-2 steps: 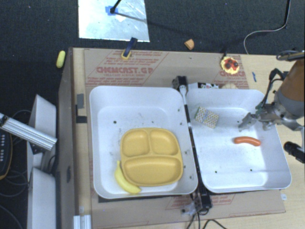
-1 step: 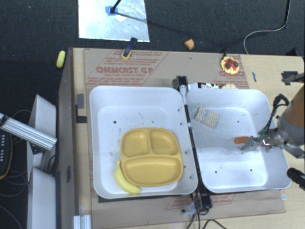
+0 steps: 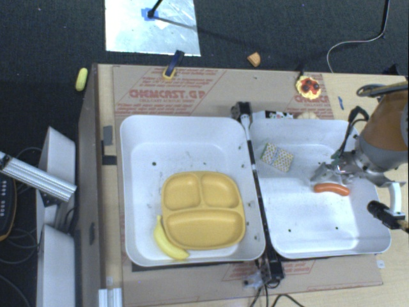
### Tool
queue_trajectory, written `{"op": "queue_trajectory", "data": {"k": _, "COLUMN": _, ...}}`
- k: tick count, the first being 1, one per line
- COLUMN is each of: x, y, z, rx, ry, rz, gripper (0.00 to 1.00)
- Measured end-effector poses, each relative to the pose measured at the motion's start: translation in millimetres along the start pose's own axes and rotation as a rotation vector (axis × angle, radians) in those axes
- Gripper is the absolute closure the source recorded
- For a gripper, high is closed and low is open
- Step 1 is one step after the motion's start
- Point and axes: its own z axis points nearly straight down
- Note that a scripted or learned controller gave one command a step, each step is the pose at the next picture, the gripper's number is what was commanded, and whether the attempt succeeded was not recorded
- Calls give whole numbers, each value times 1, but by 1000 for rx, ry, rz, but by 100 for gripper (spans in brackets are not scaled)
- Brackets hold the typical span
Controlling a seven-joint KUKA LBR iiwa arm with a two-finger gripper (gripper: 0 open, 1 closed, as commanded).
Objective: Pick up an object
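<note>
The gripper (image 3: 329, 171) sits low in the right bin (image 3: 307, 235), its metal fingers just above an orange hot dog (image 3: 331, 188) that lies on the bin floor directly below them in the view; whether the fingers are apart or together cannot be told. To the gripper's left a small patterned sponge (image 3: 277, 157) rests tilted. Farther left, in the left bin (image 3: 185, 139), lies a yellow divided plate (image 3: 203, 210) with a banana (image 3: 167, 240) touching its lower-left edge.
</note>
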Motion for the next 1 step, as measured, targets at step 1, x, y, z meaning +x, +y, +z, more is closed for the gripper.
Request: {"op": "queue_trajectory", "data": {"k": 1, "x": 0, "y": 1, "z": -11, "rx": -3, "ry": -1, "rz": -2, "gripper": 100}}
